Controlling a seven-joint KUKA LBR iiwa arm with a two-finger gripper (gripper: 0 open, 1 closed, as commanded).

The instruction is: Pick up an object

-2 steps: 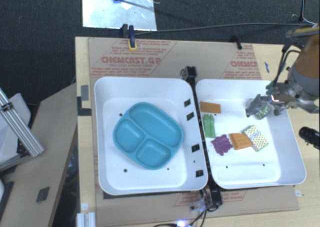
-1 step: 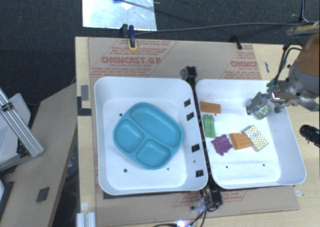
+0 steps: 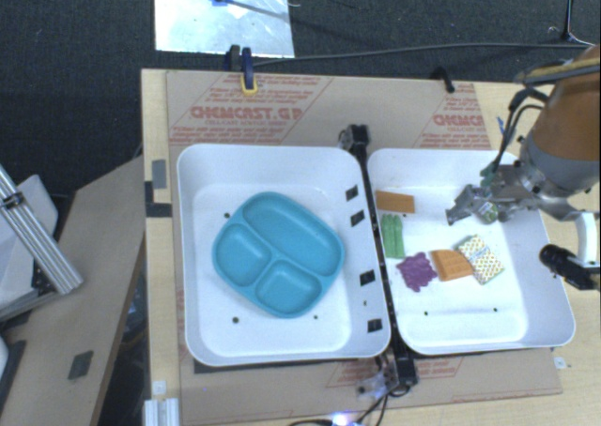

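From my station the jaws [image 3: 467, 205] hung over the right bin [image 3: 535, 326], their state unreadable, while the toys [image 3: 451, 265] lay crowded mid-bin, so I feared a descent would nudge neighbours and close on nothing.

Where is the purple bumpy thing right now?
The purple bumpy thing lies in the right bin, near its middle, touching the orange piece on its right and just below the green piece.
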